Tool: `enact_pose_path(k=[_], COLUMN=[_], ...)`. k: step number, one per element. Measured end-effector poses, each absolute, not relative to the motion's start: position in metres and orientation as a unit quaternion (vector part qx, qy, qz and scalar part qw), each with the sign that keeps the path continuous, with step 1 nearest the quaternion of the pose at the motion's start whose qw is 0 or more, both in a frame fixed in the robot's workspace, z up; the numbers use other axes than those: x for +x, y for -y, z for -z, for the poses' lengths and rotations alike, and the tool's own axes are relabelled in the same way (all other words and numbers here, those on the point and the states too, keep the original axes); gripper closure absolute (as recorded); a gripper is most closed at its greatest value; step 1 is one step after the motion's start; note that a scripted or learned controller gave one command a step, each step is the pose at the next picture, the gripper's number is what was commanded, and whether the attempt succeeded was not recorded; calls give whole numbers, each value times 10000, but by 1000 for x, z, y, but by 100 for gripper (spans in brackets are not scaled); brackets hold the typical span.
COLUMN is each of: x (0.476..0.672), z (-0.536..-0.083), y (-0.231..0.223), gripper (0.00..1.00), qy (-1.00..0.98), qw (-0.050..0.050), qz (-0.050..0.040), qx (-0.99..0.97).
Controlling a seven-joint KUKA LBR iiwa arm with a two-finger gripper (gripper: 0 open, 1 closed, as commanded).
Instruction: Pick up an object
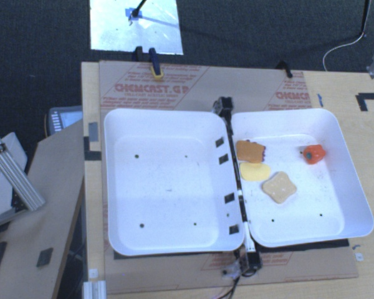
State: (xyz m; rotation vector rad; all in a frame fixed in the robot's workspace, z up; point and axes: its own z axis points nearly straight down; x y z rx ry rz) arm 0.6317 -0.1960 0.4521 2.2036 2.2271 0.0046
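Four small things lie in the right bin (336,220), all in its far half. Nearest the wall shared with the left bin is a flat orange-brown piece (249,151) with a dark purplish edge on its right side. Touching its near edge is a pale yellow disc (254,172), and just beside that, toward the bin's middle, lies a tan piece (279,187) with rounded corners, possibly toy bread, though the picture is too soft to be sure. Well apart from these, toward the right wall, sits an orange-red lump (313,154) with a small grey-green spot on its left end; its exact shape is hard to make out.

The left bin (112,167) shows a few dark dots on its floor. Both bins rest on a cardboard sheet (174,86) with red print, part of it covered by them. The gripper's state cannot be told here.
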Motion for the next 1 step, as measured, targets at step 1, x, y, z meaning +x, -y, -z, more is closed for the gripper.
enact_pose_path(k=[1], x=[651], z=[-459], y=[127], gripper=[100], qy=[-7111], qw=[12], qz=[-22], qx=[7031])
